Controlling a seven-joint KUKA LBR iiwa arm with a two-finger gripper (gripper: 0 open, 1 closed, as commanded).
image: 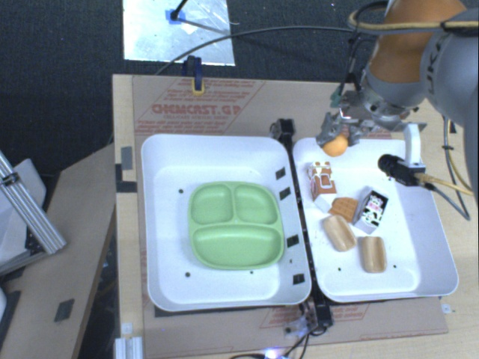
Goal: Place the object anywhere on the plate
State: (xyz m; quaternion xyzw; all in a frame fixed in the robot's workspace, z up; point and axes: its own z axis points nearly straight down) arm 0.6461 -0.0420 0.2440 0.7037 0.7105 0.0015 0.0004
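While the claw (pixel 340 132) hangs over the far left corner of the right bin (pixel 426 275), a small orange ball (pixel 336 146) sits right at its tips, round and smooth. Whether the ball is pinched between the fingers or merely lies beneath them cannot be told, nor how wide the claw stands.

Nearer the camera in the same bin lie a small brown-and-white carton (pixel 322 178), a flat tan cracker-like piece (pixel 345 208), a black-and-white carton (pixel 373 210) tilted on its side, and two pale brown bread-roll shapes (pixel 339 232) (pixel 373 253), oblong and matte. These cluster just beside one another, apart from the ball.

A black clip-lined seam (pixel 293 200) divides the two bins. Beyond it, in the middle of the left bin (pixel 161 200), rests the plate (pixel 236 225), light green plastic with rounded corners and three compartments, well apart from the ball.

Both bins are shallow, white and glossy, set on a brown cardboard sheet (pixel 202 103) with red print, which lies on the table (pixel 78 200). A grey arm (pixel 449 58) with an orange band (pixel 412 28) reaches in from the right.
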